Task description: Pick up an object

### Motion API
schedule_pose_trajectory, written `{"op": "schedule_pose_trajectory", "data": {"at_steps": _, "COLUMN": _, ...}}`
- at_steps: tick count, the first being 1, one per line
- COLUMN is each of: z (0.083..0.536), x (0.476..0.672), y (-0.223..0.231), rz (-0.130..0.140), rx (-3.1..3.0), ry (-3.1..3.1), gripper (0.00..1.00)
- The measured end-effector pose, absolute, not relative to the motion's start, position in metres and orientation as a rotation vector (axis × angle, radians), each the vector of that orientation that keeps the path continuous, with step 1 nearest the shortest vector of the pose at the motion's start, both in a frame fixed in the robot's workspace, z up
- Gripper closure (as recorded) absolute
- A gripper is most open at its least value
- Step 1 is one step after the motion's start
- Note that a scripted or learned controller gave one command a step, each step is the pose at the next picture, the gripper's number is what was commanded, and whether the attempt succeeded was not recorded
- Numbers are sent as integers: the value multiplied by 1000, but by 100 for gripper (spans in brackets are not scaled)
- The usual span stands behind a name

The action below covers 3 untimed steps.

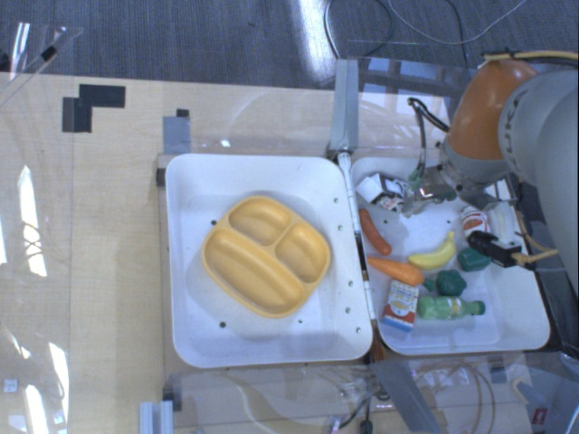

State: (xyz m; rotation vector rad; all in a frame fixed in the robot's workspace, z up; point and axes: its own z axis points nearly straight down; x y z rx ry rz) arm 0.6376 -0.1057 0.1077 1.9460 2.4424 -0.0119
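The gripper (418,194) hangs low over the far left of the right bin (525,333); whether it is released or clenched I cannot tell. The banana (432,254) and carrot (395,269) lie nearer, so it should centre over one before closing.

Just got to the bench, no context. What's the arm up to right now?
The arm is reaching into the right bin, its gripper low near the back left corner by a small white packet; nothing visibly held. Toy food lies there: a banana, two carrots, a green bottle, a carton. The left bin holds a yellow divided plate, untouched.
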Motion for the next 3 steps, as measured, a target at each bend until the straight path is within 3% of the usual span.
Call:
{"op": "schedule_pose_trajectory", "data": {"at_steps": 1, "z": 140, "x": 580, "y": -127, "rz": -1, "rx": 2270, "ry": 2173, "gripper": 0}}
{"op": "schedule_pose_trajectory", "data": {"at_steps": 2, "z": 103, "x": 539, "y": -181, "rz": 29, "rx": 2030, "ry": 2350, "gripper": 0}}
{"op": "schedule_pose_trajectory", "data": {"at_steps": 3, "z": 101, "x": 501, "y": -141, "rz": 28, "rx": 1875, "ry": 2459, "gripper": 0}}
